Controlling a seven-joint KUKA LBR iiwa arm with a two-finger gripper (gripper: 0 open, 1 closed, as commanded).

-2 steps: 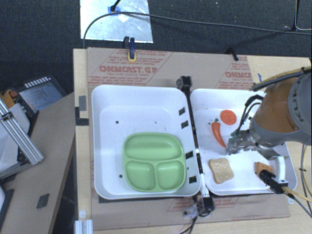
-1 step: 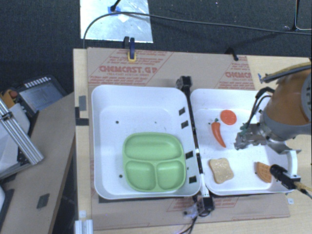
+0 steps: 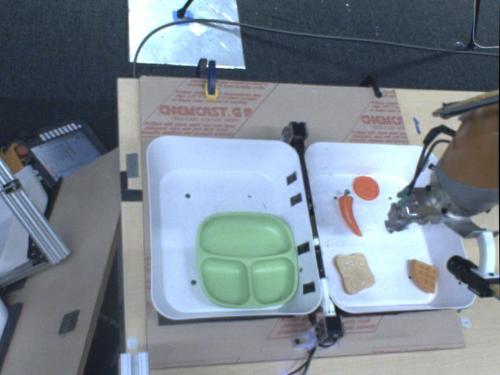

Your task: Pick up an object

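The right bin point(image 3: 328, 162) holds a red round tomato slice point(image 3: 366, 187), an orange-red carrot point(image 3: 349, 212), a slice of toast point(image 3: 355, 273) and a small waffle-like cracker point(image 3: 423, 275). My gripper point(image 3: 400, 217) hangs over the right part of this bin, to the right of the carrot and below the tomato slice, above the bin floor. Nothing shows between its fingers. The arm with its orange band point(image 3: 476, 151) comes in from the right.
The left bin point(image 3: 180, 170) holds a green divided plate point(image 3: 247, 258). A black clip divider point(image 3: 303, 201) runs between the bins. Cardboard point(image 3: 234, 108) lies beneath both bins. A clamp point(image 3: 209, 76) sits at the back edge.
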